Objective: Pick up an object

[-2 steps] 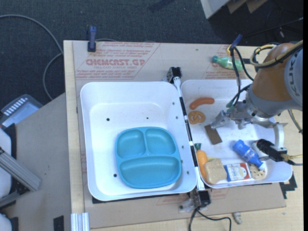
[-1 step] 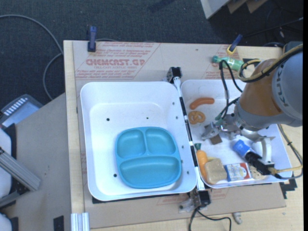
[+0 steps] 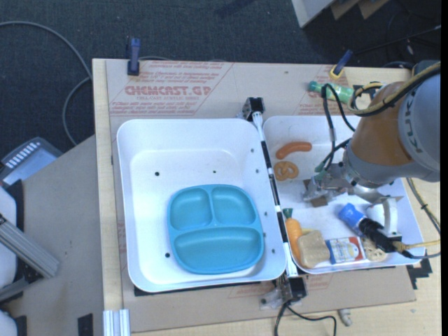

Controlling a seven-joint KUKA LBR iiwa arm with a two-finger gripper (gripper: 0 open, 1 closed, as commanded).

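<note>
Tabletop (image 3: 175, 89) carries two bins; tool (image 3: 318, 187) low in right bin (image 3: 280, 128), centre-right of frame, jaw state unclear. Pretzel (image 3: 285, 169) and sausage (image 3: 292, 148) lie just upper-left; risk: closing on bare floor

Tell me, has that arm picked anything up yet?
Not that I can see. Done: the arm has reached into the right bin, and its end effector sits low among the items. In hand: nothing visibly between its fingers. Left: a grasp and a lift. The hot dog, pretzel, carrot and bread all lie on the bin floor. The blue tray sits in the left bin.
</note>
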